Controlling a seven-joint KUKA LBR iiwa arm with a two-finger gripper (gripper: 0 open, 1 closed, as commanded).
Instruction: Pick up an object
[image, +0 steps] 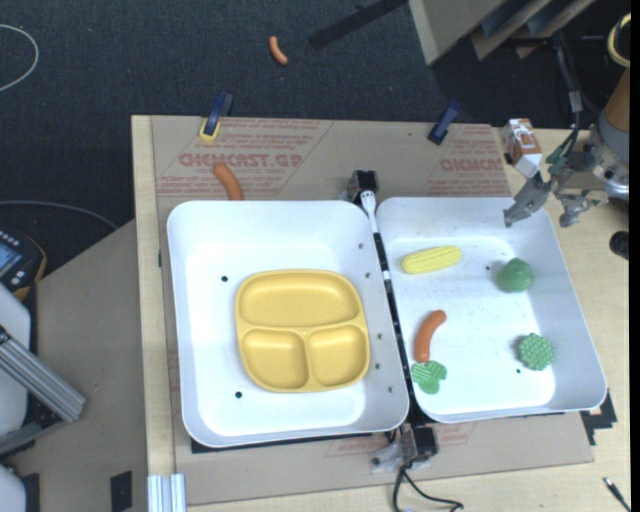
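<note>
Dark carpet surrounds a cardboard-topped bench bearing two shallow white bins. Left bin holds a yellow divided plastic tray. Right bin holds a yellow toy corn cob, an orange toy sausage and three green toys. Above its far right corner hangs the gripper, fingers spread, holding nothing.

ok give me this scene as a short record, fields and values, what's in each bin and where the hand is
left bin: yellow divided tray
right bin: corn cob, orange sausage, green ball, green bumpy piece, green leafy piece
hand: over the right bin's far right corner, holding nothing
outside bins: orange sausage on board, another on the dark floor
</note>
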